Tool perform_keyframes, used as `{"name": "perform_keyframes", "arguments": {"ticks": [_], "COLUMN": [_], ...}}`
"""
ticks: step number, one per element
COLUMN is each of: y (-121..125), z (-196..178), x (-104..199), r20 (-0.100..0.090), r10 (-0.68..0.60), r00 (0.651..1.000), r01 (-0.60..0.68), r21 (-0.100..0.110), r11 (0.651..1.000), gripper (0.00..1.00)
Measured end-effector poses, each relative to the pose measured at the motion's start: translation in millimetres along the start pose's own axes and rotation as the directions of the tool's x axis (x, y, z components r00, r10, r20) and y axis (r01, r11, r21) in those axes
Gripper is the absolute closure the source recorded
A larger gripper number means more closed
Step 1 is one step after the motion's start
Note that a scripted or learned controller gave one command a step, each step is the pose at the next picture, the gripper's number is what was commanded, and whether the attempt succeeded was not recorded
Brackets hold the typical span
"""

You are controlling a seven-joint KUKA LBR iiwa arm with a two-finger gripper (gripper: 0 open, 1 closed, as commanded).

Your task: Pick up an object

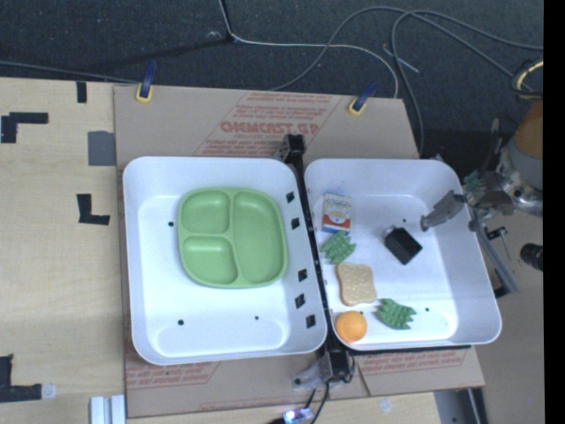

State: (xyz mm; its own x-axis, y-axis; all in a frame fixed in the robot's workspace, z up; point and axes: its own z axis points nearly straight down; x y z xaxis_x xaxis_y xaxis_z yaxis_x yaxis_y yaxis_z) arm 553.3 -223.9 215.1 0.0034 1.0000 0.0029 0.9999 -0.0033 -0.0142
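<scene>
A pale wood-toned tabletop point(53, 263) fills the left and lower part of the frame, with dark tape marks point(24, 124) at its left. On it lies a brown cardboard sheet point(265, 122) printed in red and held by two yellow-and-blue clamps point(145, 87) at its upper edge. On the cardboard, two shallow white bins sit touching side by side: left bin point(141, 263), right bin point(459, 299).
</scene>
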Motion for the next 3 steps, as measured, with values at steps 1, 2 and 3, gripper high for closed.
{"name": "perform_keyframes", "arguments": {"ticks": [1, 2, 3], "y": [3, -4, -4], "z": [-8, 45, 89], "x": [1, 9, 6], "r20": [0.003, 0.002, 0.003], "r10": [-0.004, -0.005, -0.004], "r00": [1.000, 1.000, 1.000], "r01": [0.004, 0.005, 0.004], "r21": [-0.013, -0.009, -0.009], "r11": [1.000, 1.000, 1.000], "gripper": [0.00, 0.00, 0.00]}}
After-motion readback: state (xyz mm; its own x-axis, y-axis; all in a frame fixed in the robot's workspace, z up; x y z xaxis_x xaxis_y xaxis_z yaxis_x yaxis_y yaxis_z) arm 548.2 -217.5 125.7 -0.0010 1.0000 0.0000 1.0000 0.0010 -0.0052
